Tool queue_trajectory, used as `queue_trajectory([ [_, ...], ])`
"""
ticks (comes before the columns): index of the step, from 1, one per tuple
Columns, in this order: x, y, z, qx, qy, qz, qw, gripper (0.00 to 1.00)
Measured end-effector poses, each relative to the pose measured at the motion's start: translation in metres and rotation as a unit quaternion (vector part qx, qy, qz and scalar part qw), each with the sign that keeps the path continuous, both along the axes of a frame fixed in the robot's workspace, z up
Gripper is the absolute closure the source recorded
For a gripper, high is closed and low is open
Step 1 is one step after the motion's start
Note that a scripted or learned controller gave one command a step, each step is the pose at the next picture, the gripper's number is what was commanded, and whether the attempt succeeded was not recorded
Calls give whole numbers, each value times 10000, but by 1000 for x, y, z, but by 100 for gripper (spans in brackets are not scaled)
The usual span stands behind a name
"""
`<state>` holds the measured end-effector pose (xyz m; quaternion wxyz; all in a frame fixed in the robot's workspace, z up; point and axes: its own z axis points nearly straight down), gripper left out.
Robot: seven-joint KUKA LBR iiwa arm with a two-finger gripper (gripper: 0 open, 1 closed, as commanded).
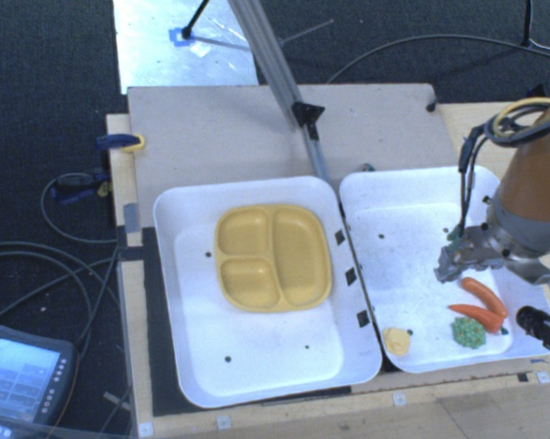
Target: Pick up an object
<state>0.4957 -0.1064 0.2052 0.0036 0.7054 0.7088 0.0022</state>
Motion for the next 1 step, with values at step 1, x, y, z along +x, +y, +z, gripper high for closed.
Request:
queue_trajectory([
  [1,2,0,14,7,21,4,10000,100],
])
